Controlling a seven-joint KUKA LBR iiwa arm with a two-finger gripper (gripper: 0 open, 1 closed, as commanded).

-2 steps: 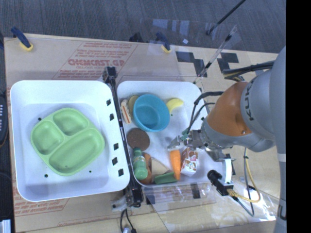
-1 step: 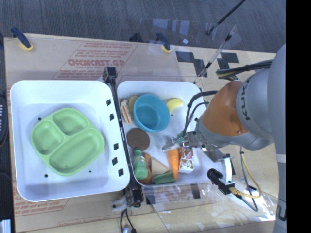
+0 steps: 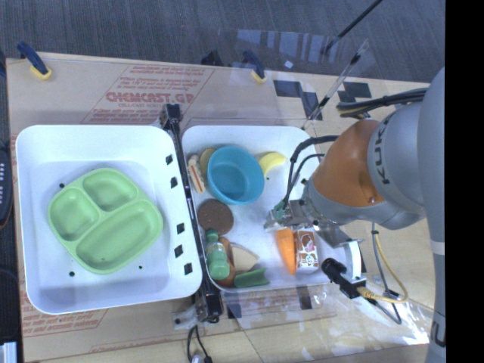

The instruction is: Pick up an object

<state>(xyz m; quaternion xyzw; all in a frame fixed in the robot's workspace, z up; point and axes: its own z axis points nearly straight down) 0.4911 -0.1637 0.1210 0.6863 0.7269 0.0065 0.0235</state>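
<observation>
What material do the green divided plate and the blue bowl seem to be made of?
The green three-compartment plate looks like moulded plastic: uniform colour, rounded ridges, soft matt sheen. The round blue bowl also seems plastic: smooth, even colour, thick rounded rim. Neither can be confirmed by sight alone.

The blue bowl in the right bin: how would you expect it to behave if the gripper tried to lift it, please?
The blue bowl looks like smooth moulded plastic, so probably light, stiff and rather slippery. It sits upright on its base, so unlikely to roll. Its rim seems the likeliest place to pinch.

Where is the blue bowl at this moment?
The blue bowl sits in the right bin, near its far edge, between a hot dog on its left and a yellow item on its right.
</observation>
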